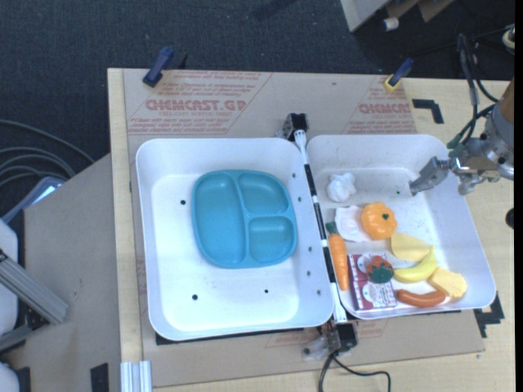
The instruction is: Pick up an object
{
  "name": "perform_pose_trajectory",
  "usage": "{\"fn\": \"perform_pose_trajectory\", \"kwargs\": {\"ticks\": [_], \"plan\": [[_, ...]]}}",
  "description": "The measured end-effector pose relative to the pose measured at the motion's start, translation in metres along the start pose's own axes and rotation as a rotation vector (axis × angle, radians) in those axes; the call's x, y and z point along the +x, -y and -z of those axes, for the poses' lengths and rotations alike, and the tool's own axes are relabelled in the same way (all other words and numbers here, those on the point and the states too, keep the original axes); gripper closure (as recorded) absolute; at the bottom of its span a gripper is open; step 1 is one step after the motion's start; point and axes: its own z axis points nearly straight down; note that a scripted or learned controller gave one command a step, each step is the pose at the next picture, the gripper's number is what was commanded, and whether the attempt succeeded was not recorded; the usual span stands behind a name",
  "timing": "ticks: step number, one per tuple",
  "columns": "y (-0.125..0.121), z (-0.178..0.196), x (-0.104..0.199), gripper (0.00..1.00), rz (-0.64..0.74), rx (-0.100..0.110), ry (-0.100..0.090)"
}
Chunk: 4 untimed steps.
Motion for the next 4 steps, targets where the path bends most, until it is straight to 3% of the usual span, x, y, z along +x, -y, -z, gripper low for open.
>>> {"fn": "perform_pose_trajectory", "kwargs": {"ticks": [1,2,3,4], "plan": [[0.015,-0.121,-0.024,0.00,-0.001,0.001,0.000],[-0.012,-0.156,0.027,0.00,0.001,0.002,-0.002],[-0.108,-0.155,0.075,0.00,0.000,-0.003,0.003],[-0.108,-0.145,0.075,1.00,0.002,-0.003,0.003]]}}
